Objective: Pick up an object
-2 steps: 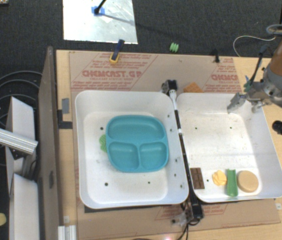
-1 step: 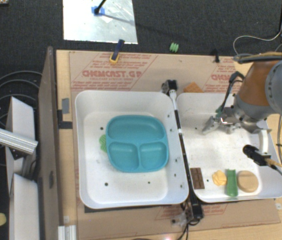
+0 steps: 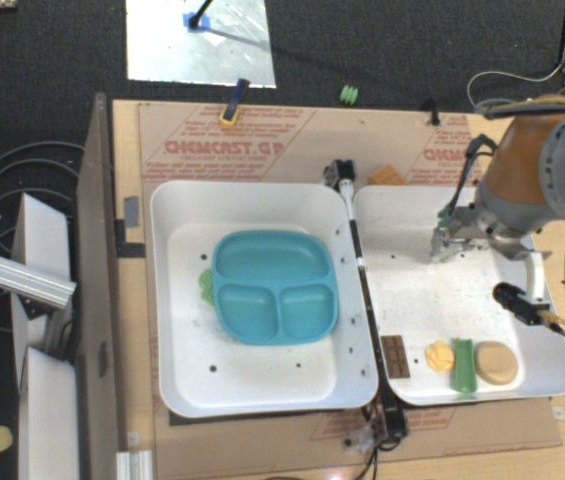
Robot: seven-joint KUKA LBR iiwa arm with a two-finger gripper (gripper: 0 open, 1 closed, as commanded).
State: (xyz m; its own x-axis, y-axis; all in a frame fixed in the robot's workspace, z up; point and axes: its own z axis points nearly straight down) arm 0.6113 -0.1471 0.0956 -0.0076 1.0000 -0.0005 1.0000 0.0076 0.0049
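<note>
My gripper (image 3: pixel 446 243) hangs over the upper middle of the right bin (image 3: pixel 412 298), with the grey arm and orange band behind it on the right. Nothing shows between its fingers, and their spread is too small to read. Along the right bin's front edge lie a brown chocolate-like bar (image 3: pixel 394 356), a yellow lump (image 3: pixel 440 356), a green strip (image 3: pixel 463 365) and a tan round piece (image 3: pixel 496 362). They sit well below the gripper in the view. In the left bin (image 3: pixel 177 298) rests a teal divided plate (image 3: pixel 273 286) with a small green thing (image 3: pixel 205 285) peeking out at its left.
A black rail (image 3: pixel 355 258) divides the two bins. A black cable fitting (image 3: pixel 520 304) hangs off the arm above the right bin's right side. Cardboard lies under the bins, and cables and a metal bracket (image 3: pixel 17 276) lie at the left.
</note>
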